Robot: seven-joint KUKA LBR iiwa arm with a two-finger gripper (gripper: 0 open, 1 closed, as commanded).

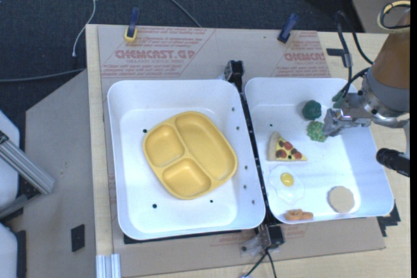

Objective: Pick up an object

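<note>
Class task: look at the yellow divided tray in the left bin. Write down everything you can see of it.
The yellow tray is a rounded, glossy, plastic-looking dish with three sunken compartments: one long one along its upper right side and two smaller ones, at its left and bottom. Raised ridges divide them. It lies flat and right way up, turned at a slant, near the middle of the left bin, resting on the white floor. Nothing lies in it or touches it from above.

Single fixed cam above the bench (195, 42), looking down at a slant, mid-range. Both white bins fit in frame: left bin (130, 140) about centre, right bin (365, 159) beside it toward the right edge.
</note>
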